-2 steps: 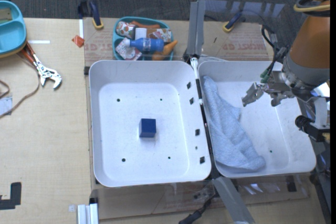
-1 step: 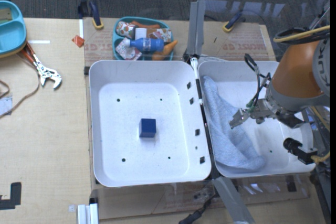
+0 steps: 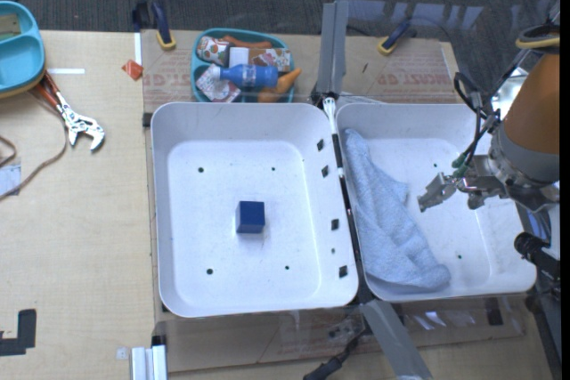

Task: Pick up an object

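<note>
A small blue cube [image 3: 251, 216], matte with crisp edges, sits near the middle of the left bin [image 3: 178, 280]. A soft, rumpled pale-blue towel [image 3: 389, 227] lies along the right bin's [image 3: 499, 276] left side. My pincer [image 3: 434, 191] hangs beside it, released, grasping nothing.
</note>
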Controlling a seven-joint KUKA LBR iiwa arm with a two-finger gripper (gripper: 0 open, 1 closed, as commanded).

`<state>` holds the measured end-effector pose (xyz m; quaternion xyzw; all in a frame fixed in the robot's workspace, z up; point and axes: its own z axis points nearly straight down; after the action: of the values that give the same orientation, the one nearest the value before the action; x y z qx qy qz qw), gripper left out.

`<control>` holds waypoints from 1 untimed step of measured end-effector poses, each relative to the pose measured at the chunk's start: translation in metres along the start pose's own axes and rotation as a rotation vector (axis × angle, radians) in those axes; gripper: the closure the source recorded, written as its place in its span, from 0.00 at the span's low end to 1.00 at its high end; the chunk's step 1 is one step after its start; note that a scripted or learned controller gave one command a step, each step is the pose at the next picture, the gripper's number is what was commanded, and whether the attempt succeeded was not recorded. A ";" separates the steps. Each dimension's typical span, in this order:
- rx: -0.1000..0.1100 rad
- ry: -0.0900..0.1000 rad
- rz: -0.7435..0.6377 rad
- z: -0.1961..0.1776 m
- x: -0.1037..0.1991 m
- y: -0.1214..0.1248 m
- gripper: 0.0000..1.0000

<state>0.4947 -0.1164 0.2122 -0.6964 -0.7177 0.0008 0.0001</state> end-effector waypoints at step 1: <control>0.000 -0.001 0.403 -0.079 -0.023 -0.017 0.00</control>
<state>0.4782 -0.1399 0.2912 -0.8258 -0.5639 0.0011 -0.0002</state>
